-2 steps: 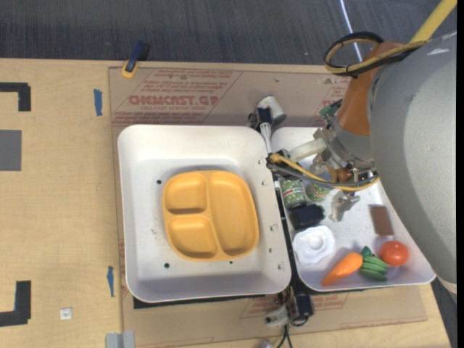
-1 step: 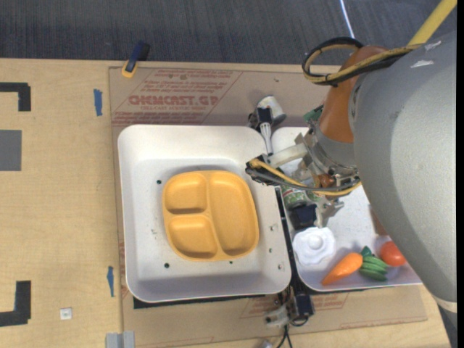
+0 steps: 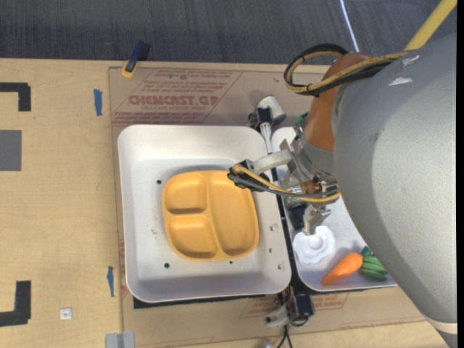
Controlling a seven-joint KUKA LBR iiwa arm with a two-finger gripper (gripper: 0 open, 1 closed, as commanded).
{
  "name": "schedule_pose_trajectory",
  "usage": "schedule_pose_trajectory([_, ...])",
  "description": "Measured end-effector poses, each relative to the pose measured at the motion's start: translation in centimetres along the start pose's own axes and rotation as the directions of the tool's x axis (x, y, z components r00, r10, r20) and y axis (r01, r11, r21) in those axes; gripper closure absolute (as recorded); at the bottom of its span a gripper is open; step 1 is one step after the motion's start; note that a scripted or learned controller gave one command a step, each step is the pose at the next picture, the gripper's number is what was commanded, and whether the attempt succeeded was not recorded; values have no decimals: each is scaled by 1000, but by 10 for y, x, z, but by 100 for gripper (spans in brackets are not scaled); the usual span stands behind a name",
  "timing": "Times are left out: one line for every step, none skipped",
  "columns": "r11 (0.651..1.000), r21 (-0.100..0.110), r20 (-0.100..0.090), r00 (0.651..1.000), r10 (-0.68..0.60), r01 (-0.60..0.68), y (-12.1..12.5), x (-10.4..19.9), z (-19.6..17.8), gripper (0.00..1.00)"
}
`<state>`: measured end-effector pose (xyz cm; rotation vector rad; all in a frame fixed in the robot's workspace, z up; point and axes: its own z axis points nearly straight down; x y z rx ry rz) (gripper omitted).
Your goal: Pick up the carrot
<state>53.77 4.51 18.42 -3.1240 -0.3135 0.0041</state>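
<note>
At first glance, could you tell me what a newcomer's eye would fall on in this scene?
The big grey arm crowds the right side, hanging over the right bin. Next comes the yellow divided plate in the middle of the left bin. Then the orange carrot with its green top, beside a white object at the right bin's near edge.

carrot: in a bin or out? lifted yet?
In, not lifted. The carrot lies on the floor of the right bin, beside a white object; the claw is above, off it.
</note>
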Motion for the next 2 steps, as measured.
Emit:
schedule_pose_trajectory([997, -12, 6, 998, -70, 70, -23, 25, 36, 0])
schedule_pose_trajectory([997, -12, -4, 997, -74, 74, -24, 28, 22, 100])
